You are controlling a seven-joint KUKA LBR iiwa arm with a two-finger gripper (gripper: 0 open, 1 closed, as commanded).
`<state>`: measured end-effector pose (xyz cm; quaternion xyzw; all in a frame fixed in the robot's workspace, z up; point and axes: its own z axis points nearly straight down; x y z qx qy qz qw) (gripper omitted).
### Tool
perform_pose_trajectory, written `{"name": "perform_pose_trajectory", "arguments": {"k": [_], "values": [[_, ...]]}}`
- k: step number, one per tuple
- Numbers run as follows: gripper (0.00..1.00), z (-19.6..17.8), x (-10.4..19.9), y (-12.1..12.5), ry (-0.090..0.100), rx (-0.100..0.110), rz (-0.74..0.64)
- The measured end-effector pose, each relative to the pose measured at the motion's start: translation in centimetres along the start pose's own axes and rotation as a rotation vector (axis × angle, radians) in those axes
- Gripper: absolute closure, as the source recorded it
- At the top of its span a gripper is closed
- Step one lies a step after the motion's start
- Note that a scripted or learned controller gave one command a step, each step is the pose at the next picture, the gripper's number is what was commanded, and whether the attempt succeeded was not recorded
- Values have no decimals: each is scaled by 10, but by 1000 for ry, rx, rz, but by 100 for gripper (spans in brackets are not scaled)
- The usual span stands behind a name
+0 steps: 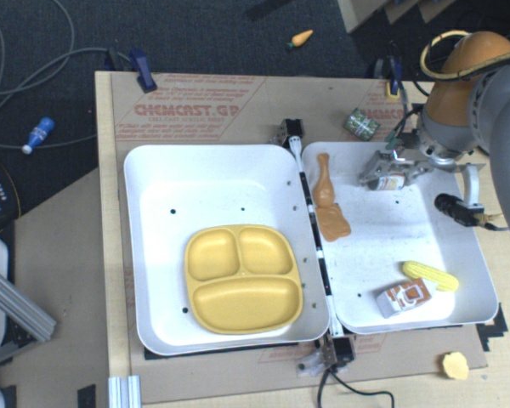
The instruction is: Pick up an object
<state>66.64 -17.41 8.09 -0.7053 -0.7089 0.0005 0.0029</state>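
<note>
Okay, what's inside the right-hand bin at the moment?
The right bin holds a tan spatula by its left wall, a yellow corn cob and a small box near the front. The gripper covers a patch of floor at the back.

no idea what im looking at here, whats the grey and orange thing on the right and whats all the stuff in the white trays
This is one picture, taken by a fixed camera above a workbench and looking down at a slant. The grey and orange thing is a robot arm reaching in from the right. At its end is a small claw, hovering low over the back of the right bin. I cannot tell whether it grips anything.

Two shallow white bins sit side by side. The left bin holds a yellow divided plate. The right bin holds a tan wooden spatula near its left wall, a yellow toy corn cob and a small orange and white box near the front. The robot's job is to pick one object up.
</note>
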Motion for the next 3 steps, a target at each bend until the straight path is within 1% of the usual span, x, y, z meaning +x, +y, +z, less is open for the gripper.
{"name": "perform_pose_trajectory", "arguments": {"k": [1, 2, 3], "values": [[100, -17, -4, 2, -6, -9, 2], [100, -7, 60, 3, -4, -9, 0], [100, -109, 133, -62, 0, -7, -2]]}}
